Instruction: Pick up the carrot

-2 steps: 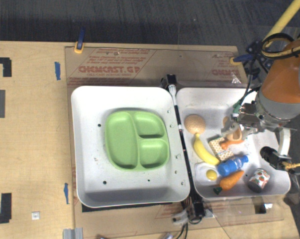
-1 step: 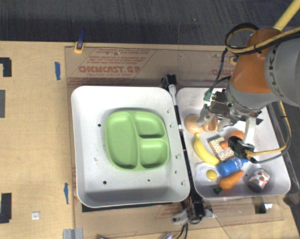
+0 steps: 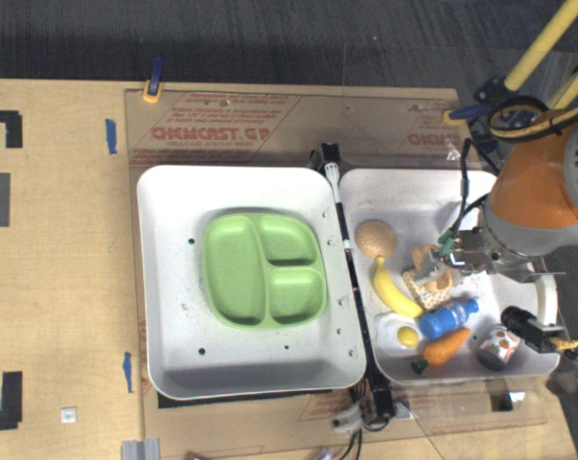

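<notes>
your gripper (image 3: pixel 449 260) sits over the right bin (image 3: pixel 415 186), hung off the grey arm w/ the orange band (image 3: pixel 528 188) coming in from the right. cables and clutter crowd the tip, so you can't tell if it's wide or narrow, and nothing shows as held. right under/beside it there's a small tan-and-white item (image 3: pixel 430 278), too blurred to name. just below that lies a blue bottle (image 3: pixel 448 318), and to its left a banana (image 3: pixel 394 288) running down the bin, w/ a brownish round thing (image 3: pixel 376 239) above it and a yellow-and-white piece (image 3: pixel 405 335) below it.

the carrot (image 3: pixel 442 347) is at the near edge of the right bin, just below the blue bottle and about touching it. long axis runs diagonal: fat orange end up-right, green stub end down-left toward the bin's front wall. it's apart from the gripper, w/ the bottle between.

a small red-white-dark object (image 3: pixel 497 349) sits right of the carrot. the left bin (image 3: pixel 169 257) carries a green divided plate (image 3: pixel 265 268).
</notes>
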### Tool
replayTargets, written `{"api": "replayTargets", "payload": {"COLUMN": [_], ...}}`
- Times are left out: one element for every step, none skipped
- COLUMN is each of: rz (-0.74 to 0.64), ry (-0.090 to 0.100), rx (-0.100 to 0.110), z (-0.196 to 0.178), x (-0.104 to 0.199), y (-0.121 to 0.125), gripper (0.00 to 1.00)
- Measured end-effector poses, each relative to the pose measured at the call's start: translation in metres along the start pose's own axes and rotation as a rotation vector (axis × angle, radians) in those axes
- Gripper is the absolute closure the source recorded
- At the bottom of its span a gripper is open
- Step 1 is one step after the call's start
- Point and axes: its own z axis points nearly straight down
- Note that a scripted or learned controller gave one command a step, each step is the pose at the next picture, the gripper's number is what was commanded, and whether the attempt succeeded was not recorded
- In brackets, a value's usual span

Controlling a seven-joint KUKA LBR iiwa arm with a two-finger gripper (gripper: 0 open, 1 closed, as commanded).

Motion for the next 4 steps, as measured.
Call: {"api": "replayTargets", "payload": {"rz": [0.241,0.540,0.613,0.644], "ry": [0.001,0.002,0.001,-0.002], "rx": [-0.010,-0.008,-0.006,0.001], "z": [-0.042,-0.066,-0.041,-0.043], "x": [0.079,0.151,0.196,0.149], "y": [0.016,0.075,0.105,0.093], "gripper": [1.00,1.00,1.00,1.00]}}
